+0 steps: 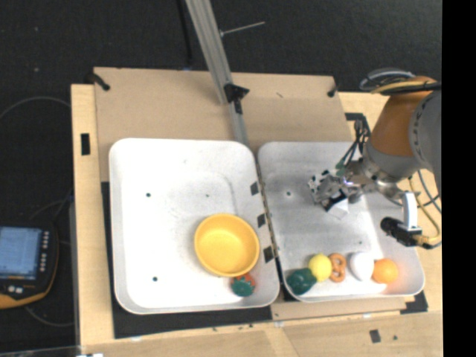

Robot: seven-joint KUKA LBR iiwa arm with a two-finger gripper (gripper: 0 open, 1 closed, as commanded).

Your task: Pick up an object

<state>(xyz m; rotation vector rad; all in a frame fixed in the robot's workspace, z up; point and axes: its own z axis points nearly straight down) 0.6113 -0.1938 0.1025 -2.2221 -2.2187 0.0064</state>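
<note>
five small items line the near wall of the right bin (387,292): dark green piece (301,280), yellow ball (320,267), orange ring-like piece (338,267), white ball (361,265), orange ball (385,271). they are judged light, rigid and smooth, so likely to roll; grip across the widest part. farther back, at 12 o'clock from the yellow ball, the gripper (332,193) hangs over bare floor; its finger state cannot be told.

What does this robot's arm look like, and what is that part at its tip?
The arm is thick, rounded and grey, with an orange band above the wrist. Thin dark cables run beside it. At its tip sits a small gripper of silver and black metal parts.
</note>
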